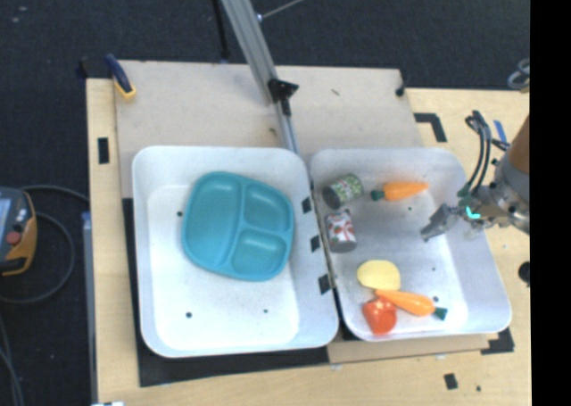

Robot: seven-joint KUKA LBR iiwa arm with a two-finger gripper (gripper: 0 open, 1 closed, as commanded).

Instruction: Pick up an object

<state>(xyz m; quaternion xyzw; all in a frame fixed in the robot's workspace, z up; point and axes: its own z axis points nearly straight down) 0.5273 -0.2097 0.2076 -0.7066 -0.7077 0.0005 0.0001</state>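
camera view: pincer (439, 222) over right bin (473, 302), touching nothing

Two carrots (400, 189), cans (343, 189), lemon (378, 274), and tomato (379, 316) lie in right bin (477, 279).

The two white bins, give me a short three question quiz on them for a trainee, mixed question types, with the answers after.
1. True or false: the blue divided plate lies in the left bin.
2. How many carrots are in the right bin?
3. Which thing touches the lower carrot? A) can B) red pepper C) green jar

Key
1. True.
2. Two: the upper carrot near the far wall and the lower one near the front.
3. B. The yellow lemon sits just above them; the gripper is above the bin's right part.
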